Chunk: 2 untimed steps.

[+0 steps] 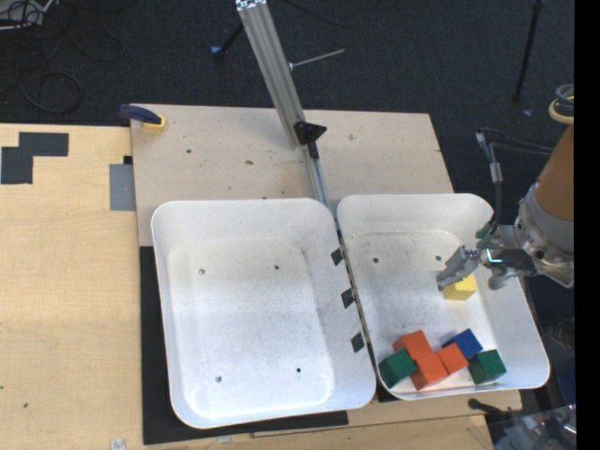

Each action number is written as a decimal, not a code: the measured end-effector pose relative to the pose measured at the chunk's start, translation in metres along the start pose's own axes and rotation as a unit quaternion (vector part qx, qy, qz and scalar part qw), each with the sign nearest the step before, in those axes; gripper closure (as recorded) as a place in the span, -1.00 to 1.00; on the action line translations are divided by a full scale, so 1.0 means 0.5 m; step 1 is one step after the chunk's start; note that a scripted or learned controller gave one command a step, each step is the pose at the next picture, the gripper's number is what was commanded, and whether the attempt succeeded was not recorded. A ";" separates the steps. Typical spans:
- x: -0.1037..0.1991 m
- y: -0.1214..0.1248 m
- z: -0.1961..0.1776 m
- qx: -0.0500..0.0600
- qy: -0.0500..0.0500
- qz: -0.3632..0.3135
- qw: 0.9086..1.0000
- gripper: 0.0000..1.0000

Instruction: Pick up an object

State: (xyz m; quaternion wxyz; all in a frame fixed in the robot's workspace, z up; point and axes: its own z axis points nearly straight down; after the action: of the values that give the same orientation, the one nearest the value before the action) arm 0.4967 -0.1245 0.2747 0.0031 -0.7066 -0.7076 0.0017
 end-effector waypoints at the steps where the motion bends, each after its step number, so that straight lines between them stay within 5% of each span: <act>1: -0.003 0.000 -0.004 -0.002 -0.001 0.002 1.000 -1.00; 2: 0.014 0.003 0.092 0.001 0.000 0.002 1.000 -1.00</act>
State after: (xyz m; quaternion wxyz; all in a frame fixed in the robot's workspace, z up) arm 0.4980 -0.1173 0.2287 0.0039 -0.7078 -0.7064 0.0023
